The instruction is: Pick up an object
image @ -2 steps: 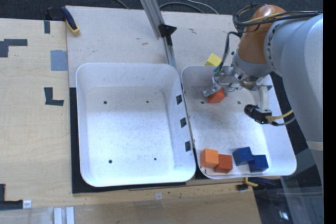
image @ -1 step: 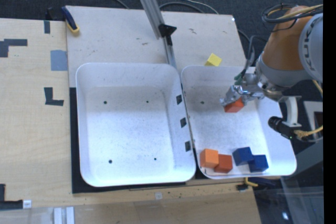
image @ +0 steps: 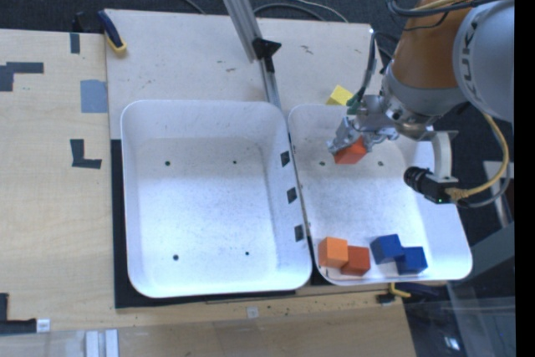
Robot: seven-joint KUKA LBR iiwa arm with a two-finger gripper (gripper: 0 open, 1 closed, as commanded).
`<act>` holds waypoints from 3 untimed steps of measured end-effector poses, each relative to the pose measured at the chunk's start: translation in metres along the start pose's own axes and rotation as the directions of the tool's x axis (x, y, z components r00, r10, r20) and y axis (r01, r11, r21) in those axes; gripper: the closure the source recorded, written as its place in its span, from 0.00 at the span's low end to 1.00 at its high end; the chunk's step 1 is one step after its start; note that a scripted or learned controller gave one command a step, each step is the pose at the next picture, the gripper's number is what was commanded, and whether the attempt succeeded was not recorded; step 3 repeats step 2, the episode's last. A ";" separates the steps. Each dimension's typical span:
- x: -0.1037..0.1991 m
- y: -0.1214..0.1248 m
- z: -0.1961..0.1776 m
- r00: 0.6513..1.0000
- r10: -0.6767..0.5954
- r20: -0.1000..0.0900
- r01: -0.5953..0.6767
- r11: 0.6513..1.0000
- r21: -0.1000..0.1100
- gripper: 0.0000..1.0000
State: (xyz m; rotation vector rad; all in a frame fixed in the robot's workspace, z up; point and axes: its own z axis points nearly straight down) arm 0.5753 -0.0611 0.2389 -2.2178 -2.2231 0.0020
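Gripping looks like the step in hand: a red block (image: 350,152) sits under the end effector (image: 358,138), over the far part of the right bin (image: 443,259). Whether it is pinched I cannot tell. Next, a straight lift is needed. A yellow block (image: 339,95) is partly hidden behind the wrist.
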 end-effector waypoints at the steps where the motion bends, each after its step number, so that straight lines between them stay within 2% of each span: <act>1: 0.064 -0.006 0.051 1.000 -0.005 -0.002 0.005 1.000 0.006 1.00; 2: 0.089 -0.006 0.067 1.000 -0.003 -0.007 0.003 1.000 -0.001 1.00; 3: 0.089 -0.006 0.067 1.000 -0.003 -0.007 0.003 1.000 -0.001 1.00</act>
